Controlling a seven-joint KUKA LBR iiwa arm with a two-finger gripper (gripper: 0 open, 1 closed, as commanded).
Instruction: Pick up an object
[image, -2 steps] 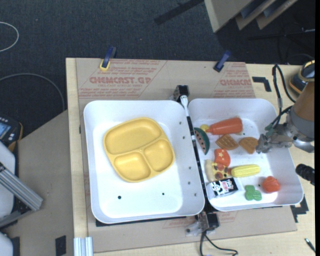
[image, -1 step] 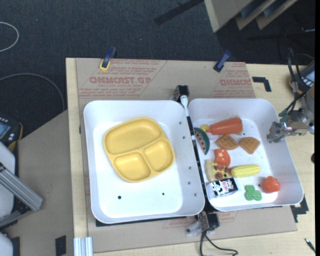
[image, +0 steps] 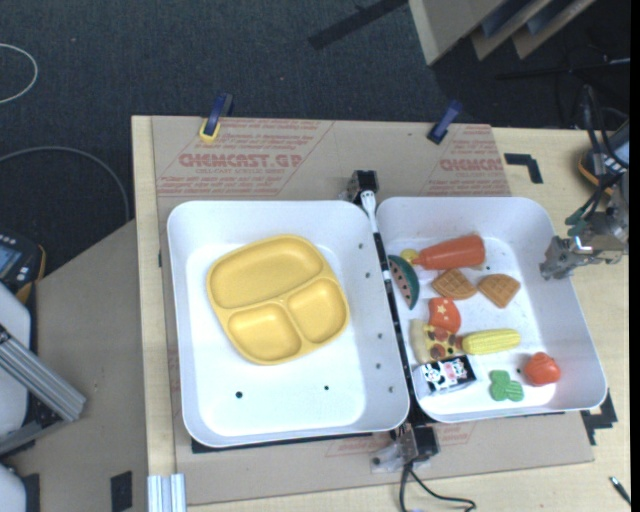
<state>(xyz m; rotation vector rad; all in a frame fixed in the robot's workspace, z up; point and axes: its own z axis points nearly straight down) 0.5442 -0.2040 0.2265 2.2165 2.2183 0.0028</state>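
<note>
The right bin (image: 560, 330) holds several toy foods. An orange carrot (image: 455, 250) lies at the back, with a watermelon slice (image: 403, 280) to its left. Two brown waffle pieces (image: 455, 284) (image: 499, 290) sit mid-bin. Below them are a red strawberry (image: 444, 315), a yellow corn cob (image: 490, 341), a black-and-white carton (image: 447, 374), a green piece (image: 505, 387) and a red tomato (image: 540, 369). My gripper (image: 560, 262) hangs over the right bin's right rim, level with the carrot and apart from all the foods.
The left bin (image: 190, 300) holds a yellow divided plate (image: 277, 298). Clamps (image: 212, 118) (image: 444, 122) pin the cardboard sheet at the back edge. Cables and equipment crowd the far right near the arm.
</note>
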